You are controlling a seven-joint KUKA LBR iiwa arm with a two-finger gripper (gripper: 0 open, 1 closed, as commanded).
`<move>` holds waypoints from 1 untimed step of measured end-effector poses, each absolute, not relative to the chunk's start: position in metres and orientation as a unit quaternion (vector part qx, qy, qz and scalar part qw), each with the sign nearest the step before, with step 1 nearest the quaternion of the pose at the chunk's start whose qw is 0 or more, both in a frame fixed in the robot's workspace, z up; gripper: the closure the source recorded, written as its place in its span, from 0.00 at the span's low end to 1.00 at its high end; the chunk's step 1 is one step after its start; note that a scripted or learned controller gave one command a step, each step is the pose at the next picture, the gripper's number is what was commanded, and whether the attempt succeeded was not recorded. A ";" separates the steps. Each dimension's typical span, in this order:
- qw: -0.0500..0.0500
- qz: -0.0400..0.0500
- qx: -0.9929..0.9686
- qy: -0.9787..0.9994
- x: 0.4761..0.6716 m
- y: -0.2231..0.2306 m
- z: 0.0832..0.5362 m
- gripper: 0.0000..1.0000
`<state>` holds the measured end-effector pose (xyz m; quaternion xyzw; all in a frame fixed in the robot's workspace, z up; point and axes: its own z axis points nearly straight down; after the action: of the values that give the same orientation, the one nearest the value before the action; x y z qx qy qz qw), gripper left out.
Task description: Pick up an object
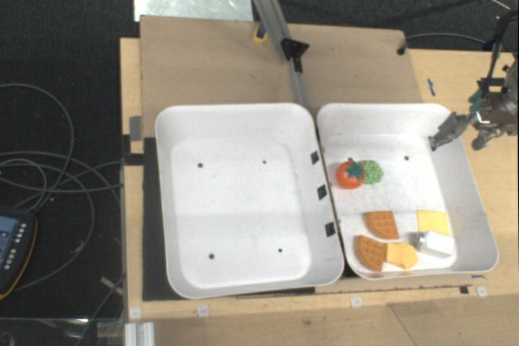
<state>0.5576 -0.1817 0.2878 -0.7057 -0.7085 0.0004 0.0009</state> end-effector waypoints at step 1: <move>-0.001 -0.001 -0.706 -0.709 0.558 -0.182 0.290 0.00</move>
<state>0.5583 -0.1816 0.2901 -0.7056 -0.7086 -0.0007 -0.0010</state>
